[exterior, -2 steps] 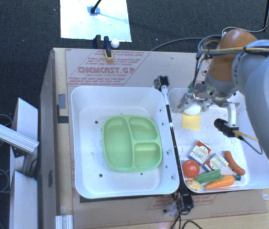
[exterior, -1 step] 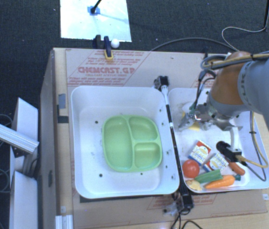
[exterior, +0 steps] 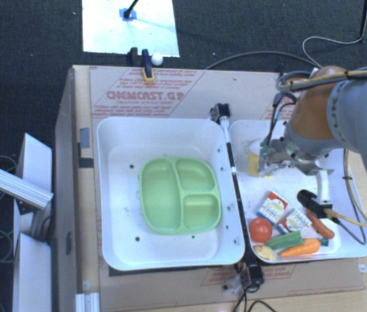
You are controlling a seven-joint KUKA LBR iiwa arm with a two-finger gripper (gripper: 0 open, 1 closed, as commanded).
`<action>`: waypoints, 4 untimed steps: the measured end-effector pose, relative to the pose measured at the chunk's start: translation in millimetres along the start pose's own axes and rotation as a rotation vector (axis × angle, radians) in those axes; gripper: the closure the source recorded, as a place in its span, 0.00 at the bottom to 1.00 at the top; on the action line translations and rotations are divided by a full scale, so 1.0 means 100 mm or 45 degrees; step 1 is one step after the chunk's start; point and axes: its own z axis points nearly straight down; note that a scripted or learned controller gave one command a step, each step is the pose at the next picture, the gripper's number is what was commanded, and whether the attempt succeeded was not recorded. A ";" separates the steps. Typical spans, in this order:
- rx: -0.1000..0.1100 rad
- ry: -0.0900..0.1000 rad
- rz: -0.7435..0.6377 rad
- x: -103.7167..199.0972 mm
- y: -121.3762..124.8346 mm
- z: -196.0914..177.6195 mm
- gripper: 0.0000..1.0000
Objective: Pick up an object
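My gripper (exterior: 267, 161) reaches down into the upper left part of the right bin (exterior: 359, 229). A yellow block (exterior: 254, 164) lies right beside it on its left, touching or nearly touching. Further toward the front lie two small printed cartons (exterior: 272, 208) (exterior: 295, 220), a red tomato (exterior: 260, 229), a green vegetable (exterior: 285, 240), a carrot (exterior: 300, 248) and an orange-red sausage-like piece (exterior: 322, 226). Nothing shows as lifted off the bin floor.
The left bin (exterior: 115, 174) holds a green divided plate (exterior: 179, 194). A black-tipped bar (exterior: 229, 155) runs along the seam between the bins. My grey arm with its orange band (exterior: 313, 112) crosses the right bin's back corner.
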 end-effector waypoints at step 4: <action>0.003 0.001 -0.002 -0.12 0.35 0.11 0.00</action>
